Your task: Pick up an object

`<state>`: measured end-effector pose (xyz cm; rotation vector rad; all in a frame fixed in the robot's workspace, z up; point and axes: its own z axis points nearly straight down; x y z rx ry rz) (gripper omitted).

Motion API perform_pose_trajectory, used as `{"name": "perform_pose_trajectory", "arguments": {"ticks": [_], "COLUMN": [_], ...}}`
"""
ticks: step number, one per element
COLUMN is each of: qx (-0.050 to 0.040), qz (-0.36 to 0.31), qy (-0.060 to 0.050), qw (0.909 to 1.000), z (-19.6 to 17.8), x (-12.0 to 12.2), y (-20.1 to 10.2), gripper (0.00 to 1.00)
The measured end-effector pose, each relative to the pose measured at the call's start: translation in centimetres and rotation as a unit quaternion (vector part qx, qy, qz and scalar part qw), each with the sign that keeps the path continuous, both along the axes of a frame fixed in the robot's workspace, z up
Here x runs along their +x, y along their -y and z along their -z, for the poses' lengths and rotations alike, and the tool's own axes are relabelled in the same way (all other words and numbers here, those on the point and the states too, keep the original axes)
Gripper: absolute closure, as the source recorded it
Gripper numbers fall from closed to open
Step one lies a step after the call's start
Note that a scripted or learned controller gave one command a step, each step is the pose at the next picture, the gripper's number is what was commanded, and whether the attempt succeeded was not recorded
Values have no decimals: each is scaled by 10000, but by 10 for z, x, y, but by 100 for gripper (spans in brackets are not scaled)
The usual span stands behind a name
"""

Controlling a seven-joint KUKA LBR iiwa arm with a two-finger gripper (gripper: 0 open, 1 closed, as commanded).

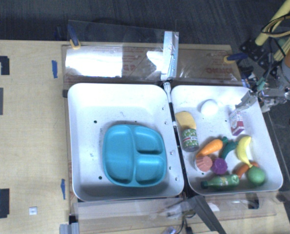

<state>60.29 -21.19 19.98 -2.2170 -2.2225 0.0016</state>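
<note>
The pick is not yet made, as far as the view shows. The gripper (249, 100) hangs over the far right corner of the right bin (218, 92), with nothing visible in its grasp; whether it is parted or closed cannot be told from this slanted view. Every object lies on the bin floor, so the approach, the grasp and the lift all appear to be left.

The nearest candidate is a small red and white carton (238, 123), just below the gripper, near the bin's right wall. A white ball (209, 107) sits apart from it towards the bin's far middle. Along the left wall lie a yellow piece (185, 118) and a can with a green label (189, 138), touching or nearly so.

The near half of the bin is crowded: a carrot (212, 146), a banana (243, 149), a purple piece (219, 166), a green bottle (220, 181) along the near edge and a round green fruit (256, 175) in the near right corner. These lie packed close, so a grasp there would likely knock neighbours; the carton and ball stand freer, though the carton's closeness to the wall could hamper a descent.

The left bin (115, 101) carries a blue divided tray (134, 154), well away from the gripper.
</note>
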Motion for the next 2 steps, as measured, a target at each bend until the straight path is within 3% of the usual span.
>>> {"name": "perform_pose_trajectory", "arguments": {"ticks": [1,2], "qx": [32,70], "qz": [-1186,-297], "qy": [20,43], "qw": [9929,9995], "z": [97,111], "x": [-11,5], "y": [5,-1], "gripper": [0,0]}}
